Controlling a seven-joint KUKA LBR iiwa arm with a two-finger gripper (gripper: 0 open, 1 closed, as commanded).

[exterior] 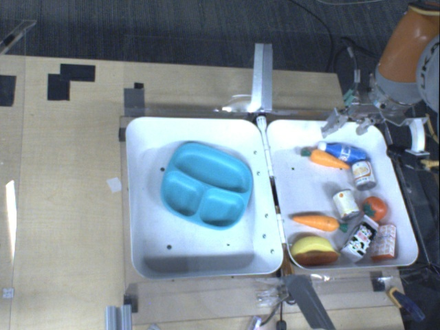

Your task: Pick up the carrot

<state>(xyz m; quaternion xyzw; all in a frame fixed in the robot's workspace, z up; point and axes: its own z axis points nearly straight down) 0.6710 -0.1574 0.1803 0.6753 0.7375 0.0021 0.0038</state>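
The small orange plastic carrot (315, 221) looks light, stiff, smooth; grasp across its thick middle; the metal two-finger gripper (349, 117) seems open, holding nothing.

The grey KUKA arm with its orange band (405, 43) enters at the upper right, its wrist bent down and leftward. Its two-finger metal gripper (346, 119) hangs below the wrist, the thin fingers (333, 122) splayed apart with nothing between them.

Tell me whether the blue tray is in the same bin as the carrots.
No: the blue tray lies in the left bin, the carrots in the right bin.
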